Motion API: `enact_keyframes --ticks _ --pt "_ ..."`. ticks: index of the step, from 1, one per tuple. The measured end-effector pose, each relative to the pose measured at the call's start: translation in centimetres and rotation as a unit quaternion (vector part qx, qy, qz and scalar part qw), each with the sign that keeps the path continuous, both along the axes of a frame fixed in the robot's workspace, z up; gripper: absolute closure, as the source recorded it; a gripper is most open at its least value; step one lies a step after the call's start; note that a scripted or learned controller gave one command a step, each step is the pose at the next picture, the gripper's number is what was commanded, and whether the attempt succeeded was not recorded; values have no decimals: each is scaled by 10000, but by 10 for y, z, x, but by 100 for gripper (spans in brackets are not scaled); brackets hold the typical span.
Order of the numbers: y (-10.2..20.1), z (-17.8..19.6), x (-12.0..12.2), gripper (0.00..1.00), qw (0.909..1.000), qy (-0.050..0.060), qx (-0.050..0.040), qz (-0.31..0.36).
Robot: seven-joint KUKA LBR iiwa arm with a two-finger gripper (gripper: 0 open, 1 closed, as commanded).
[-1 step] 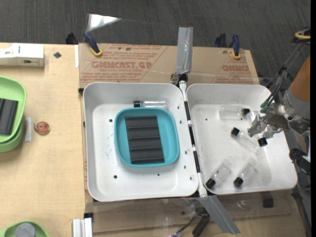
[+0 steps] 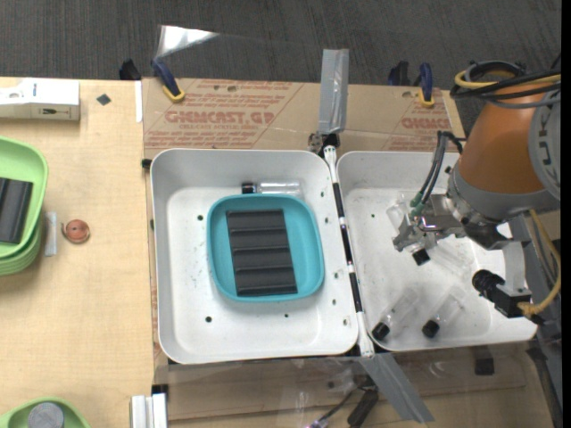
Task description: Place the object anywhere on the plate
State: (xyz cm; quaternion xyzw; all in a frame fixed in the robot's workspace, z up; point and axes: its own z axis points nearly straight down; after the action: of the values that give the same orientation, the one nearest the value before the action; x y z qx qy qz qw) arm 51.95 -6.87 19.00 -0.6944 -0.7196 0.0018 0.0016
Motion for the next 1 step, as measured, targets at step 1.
enact_keyframes --ticks 1 --pt "90 0 -5 100 9994 -4 -3 347"
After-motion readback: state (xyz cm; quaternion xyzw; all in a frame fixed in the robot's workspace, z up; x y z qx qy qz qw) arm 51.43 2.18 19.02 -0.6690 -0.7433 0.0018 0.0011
